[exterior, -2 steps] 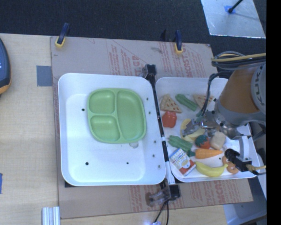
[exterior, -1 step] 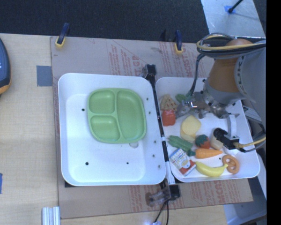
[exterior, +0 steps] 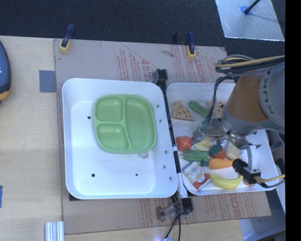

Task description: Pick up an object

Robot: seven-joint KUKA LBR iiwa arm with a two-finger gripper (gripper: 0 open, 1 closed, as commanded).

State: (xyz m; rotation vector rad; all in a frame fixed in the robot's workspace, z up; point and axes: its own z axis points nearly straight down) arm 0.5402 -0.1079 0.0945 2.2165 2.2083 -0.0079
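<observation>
Here gripper (exterior: 214, 137) low over right-bin toy food (exterior: 210, 157); grip state indiscernible.

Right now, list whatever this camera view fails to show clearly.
- Pincer: its tip lies low among the toys, under the grey wrist, so its state can't be read.
- Right bin: the arm covers its upper right part.
- Small packet: print too small to read.
- Pile around the tomato: overlapping pieces, blurred.
</observation>
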